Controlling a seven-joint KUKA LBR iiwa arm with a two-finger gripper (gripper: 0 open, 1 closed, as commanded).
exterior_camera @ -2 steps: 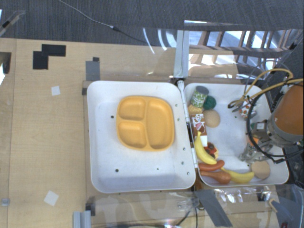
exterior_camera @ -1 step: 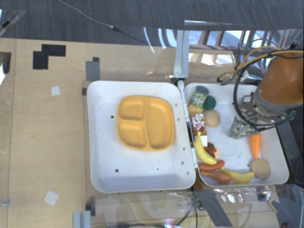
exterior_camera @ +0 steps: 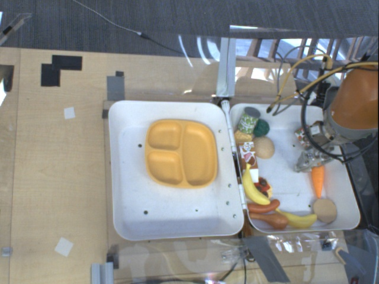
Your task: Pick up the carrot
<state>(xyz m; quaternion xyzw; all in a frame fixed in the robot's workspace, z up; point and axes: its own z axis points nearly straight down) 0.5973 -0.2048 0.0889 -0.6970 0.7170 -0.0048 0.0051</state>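
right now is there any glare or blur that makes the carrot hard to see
In the camera view, glare streaks the clear panels behind the bins and along the front edge, not the small orange tapered carrot, which is evenly lit and fairly sharp against the right-hand shallow white bin; the grey metal tool just above its top end is slightly soft and cluttered by cables.

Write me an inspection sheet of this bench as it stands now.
Surface: wooden bench bearing two white bins side by side.
Job's things: carrot lies in the right bin, near its right wall, leafy end toward the claw.
Clutter: yellow divided plate in the left bin; bananas, sausages, a round potato-like piece and other toy food in the right bin.
Grippers: claw low over the right bin, just above the carrot's top; finger state unclear.
Cables: yellow and black cables at the arm.
Surroundings: dark carpet beyond the bench.
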